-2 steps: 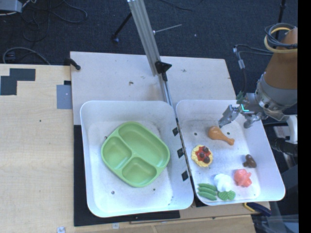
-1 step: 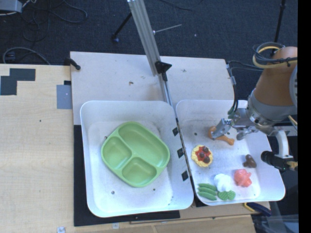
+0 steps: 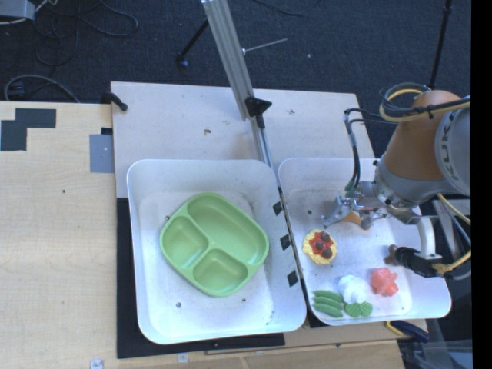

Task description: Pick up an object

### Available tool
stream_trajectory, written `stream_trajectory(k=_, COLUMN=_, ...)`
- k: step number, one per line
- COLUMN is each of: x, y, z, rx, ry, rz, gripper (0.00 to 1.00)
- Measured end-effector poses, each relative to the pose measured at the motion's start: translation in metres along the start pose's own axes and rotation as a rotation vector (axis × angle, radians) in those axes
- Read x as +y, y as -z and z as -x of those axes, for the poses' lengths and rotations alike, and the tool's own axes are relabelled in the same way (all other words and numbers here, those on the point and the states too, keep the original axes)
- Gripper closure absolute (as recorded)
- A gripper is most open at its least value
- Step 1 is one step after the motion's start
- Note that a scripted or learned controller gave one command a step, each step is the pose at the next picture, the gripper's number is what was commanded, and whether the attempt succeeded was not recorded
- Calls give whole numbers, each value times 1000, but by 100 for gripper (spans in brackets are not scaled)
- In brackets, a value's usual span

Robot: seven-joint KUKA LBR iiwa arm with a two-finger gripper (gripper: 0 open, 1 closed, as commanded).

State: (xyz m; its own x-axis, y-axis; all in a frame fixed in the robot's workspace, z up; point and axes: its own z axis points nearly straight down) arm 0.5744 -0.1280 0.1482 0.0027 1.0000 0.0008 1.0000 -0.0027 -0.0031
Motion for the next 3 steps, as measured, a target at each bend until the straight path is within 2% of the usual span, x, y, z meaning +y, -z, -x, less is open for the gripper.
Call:
stream_trajectory(k=1, x=2, y=-49, z=0, rx=0, ry=0, rz=6, gripper=0)
stream_trajectory(k=2, x=2, y=-37, z=1, rx=0, ry=-2, rz=6, gripper=100)
stream_trajectory(k=3, x=-6, y=22, z=5, rx=-1, ry=-3, rz=6, gripper=100)
